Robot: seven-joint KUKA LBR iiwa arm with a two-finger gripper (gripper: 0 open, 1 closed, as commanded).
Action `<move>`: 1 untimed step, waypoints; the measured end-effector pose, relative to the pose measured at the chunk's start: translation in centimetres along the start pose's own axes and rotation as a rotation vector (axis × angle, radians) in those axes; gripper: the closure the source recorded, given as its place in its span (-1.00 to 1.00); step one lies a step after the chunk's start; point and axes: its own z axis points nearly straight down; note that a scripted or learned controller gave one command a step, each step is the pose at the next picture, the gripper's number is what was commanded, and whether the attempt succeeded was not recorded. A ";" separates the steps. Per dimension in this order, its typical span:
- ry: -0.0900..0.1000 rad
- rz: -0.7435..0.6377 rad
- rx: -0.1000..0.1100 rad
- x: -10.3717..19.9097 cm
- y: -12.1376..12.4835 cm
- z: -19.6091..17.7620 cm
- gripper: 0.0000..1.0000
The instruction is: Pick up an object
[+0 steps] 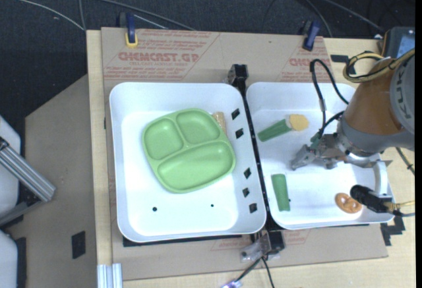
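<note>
White plastic bins sit side by side on the surface [165, 49], a board held down by blue clamps at its far edge. I see the left bin [128, 168] holding a light green divided plate [189, 149], lying flat near the middle with a small tan item tucked at its far right corner.

My arm [372, 109] reaches in from the right and hangs over the right bin [316, 215], where the loose objects are, so I judge this is the bin it is picking from. The gripper [308, 156] sits low over bare bin floor, its grey fingers pointing left; I cannot tell whether they are apart or together, and I see nothing between them.

Candidate objects lie around it. A green stick with a yellow end [282, 126] lies slanted just beyond the gripper, toward the far side. A short green block [281, 192] lies near the front wall, left of the gripper. An orange ring-like piece [347, 203] rests at the front right, beside a black part of the arm's tooling. Nothing is lifted yet, in my judgement.
</note>
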 end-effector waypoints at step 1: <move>0.000 0.001 -0.003 0.0 0.1 -1.2 1.00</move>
